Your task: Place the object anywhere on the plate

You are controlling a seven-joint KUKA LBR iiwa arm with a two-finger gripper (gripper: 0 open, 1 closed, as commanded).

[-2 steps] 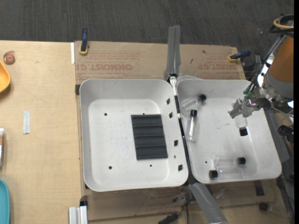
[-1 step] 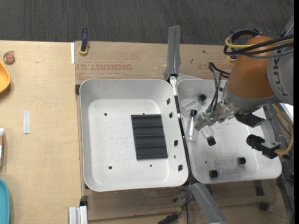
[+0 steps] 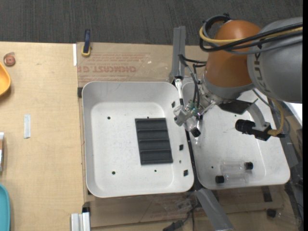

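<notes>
A black ribbed rectangular plate [image 3: 154, 141] lies flat in the middle of the left white bin [image 3: 96, 105]. A small clear object with black ends [image 3: 234, 170] rests near the front edge of the right white bin [image 3: 269, 172]. My gripper [image 3: 190, 120] hangs from the grey and orange arm over the seam between the two bins, just right of the plate's upper right corner and well behind and left of the clear object. Nothing can be made out between its tips.
A black fitting with a yellow cable [image 3: 251, 128] juts out over the right bin. Cardboard [image 3: 120, 64] lies behind the left bin, with a blue clamp [image 3: 86, 41] on it. A yellow dish [image 3: 3, 83] and a teal item [image 3: 4, 208] sit at the left edge.
</notes>
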